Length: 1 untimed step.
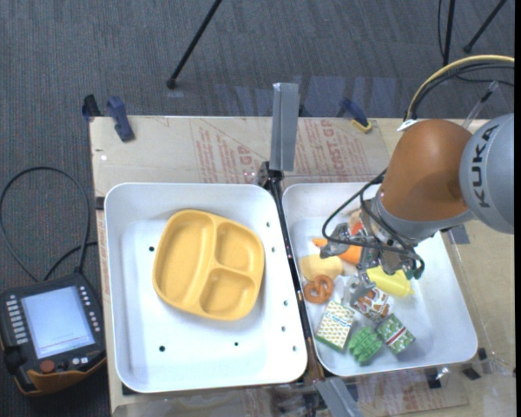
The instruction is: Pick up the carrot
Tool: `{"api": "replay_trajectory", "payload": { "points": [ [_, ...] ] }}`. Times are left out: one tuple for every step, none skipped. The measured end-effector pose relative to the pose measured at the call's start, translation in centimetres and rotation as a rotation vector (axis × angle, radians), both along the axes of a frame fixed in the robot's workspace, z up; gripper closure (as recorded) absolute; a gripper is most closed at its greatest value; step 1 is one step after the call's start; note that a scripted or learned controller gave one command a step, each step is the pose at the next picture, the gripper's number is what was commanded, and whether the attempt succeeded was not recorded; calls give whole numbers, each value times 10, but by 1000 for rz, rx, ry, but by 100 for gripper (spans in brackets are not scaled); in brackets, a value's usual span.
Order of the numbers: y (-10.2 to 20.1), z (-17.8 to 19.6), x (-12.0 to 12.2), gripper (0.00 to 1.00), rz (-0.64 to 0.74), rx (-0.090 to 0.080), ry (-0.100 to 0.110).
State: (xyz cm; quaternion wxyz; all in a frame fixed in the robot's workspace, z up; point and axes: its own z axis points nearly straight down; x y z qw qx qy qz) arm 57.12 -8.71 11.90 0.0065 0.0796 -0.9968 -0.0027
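Bench, seen from above: two shallow white bins side by side on a brown board printed with faded red lettering (326,150), too washed out to read.

Left bin (130,320): one yellow divided plate (210,264), three compartments, lying flat near the bin's middle.

Right bin (451,320): a cluster of toy foods in its left and middle part. A pale yellow rounded piece (319,267) lay by the left wall, a brown pretzel (319,289) just below it. A checkered green-and-white packet (335,326), a ridged green item (364,344) and a small green box (395,335) sat along the near side; their printing was too small to read. A red-and-white printed packet (372,301) lay beneath the gripper. A yellow corn-like piece (391,281) lay to its right.

Carrot (351,254): an orange piece, probably this item, partly hidden under the wrist, in the upper middle of the right bin.

Arm (430,181): grey with orange band, "KUKA" lettered on the grey link (486,174). Gripper (370,263) hung low over the cluster; whether it was wide, narrow or holding anything could not be told.

Floor, left: a teach pendant (50,327) with a lit screen.
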Motion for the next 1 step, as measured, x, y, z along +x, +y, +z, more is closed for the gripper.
{"api": "replay_trajectory", "payload": {
  "points": [
    [5, -33, 21, 0, -137, -3, -11]
  ]
}}
